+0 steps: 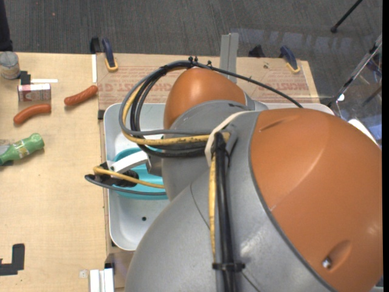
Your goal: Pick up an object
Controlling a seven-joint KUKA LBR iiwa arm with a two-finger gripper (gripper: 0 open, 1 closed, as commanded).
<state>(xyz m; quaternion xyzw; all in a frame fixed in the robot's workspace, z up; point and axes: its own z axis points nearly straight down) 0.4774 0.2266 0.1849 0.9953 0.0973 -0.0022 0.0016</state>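
The arm [261,187], grey with orange covers, reaches over the bins and covers most of them. Past its left side I see part of a white bin [124,224]. A teal and white object [135,163] lies in that bin, half hidden under the arm. Just in front of it a black flat piece [108,179] with a yellow cable running along it sticks out from under the arm; I cannot tell what it is. Black and yellow cables [146,140] loop over the arm above the bin.
On the wooden bench left of the bin lie two red sausage-like things [80,95] [31,112], a green bottle [23,148], a small box [34,92] and a jar [8,64]. Clamps [108,55] [289,58] hold the back edge.
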